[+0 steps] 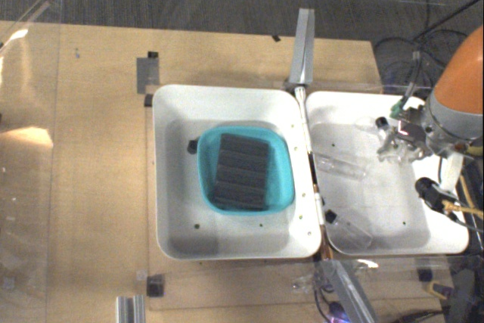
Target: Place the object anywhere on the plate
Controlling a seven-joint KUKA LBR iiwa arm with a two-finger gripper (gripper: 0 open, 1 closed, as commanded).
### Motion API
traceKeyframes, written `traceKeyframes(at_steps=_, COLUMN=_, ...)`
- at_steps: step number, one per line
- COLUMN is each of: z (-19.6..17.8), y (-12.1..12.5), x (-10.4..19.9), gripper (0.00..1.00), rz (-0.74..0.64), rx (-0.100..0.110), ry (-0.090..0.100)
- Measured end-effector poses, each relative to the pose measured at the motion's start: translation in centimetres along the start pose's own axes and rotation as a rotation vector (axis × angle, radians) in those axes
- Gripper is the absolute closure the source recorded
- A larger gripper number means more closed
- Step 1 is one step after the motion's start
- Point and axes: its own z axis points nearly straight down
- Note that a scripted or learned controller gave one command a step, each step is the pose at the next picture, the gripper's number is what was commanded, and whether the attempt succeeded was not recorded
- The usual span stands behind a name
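**Bench and two bins: block on the plate, gripper well apart**

Pale wood covers the bench (91, 185), with dark carpet beyond its far edge, and two shallow white bins sit on it side by side. The gripper (397, 138) hangs over the right bin (378, 219), near that bin's outer side, below the arm's orange band (465, 79). The view is too coarse to tell whether the tool is spread or pressed together, and nothing can be seen between its tips.

The dark block (242, 170) is well away from the gripper, across the divider between the bins, in the left bin (174, 227). It lies flat on the teal plate (206, 166), inside the rim, with teal showing along both of its sides. The block is a charcoal-grey rectangle with raised ribs across its top, tilted slightly against the plate's edges.

Judging from this layout, the block is already where the task wants it. The gripper's place over the other bin fits an arm standing clear of the plate.
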Motion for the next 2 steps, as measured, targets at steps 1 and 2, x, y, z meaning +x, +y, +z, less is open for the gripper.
traceKeyframes(at_steps=1, z=0.0, y=0.0, x=0.0, gripper=0.0, rz=0.0, rx=0.0, ry=0.0)
traceKeyframes(at_steps=2, z=-15.6, y=-0.6, x=2.0, gripper=0.0, rz=0.101, rx=-0.006, ry=0.001)
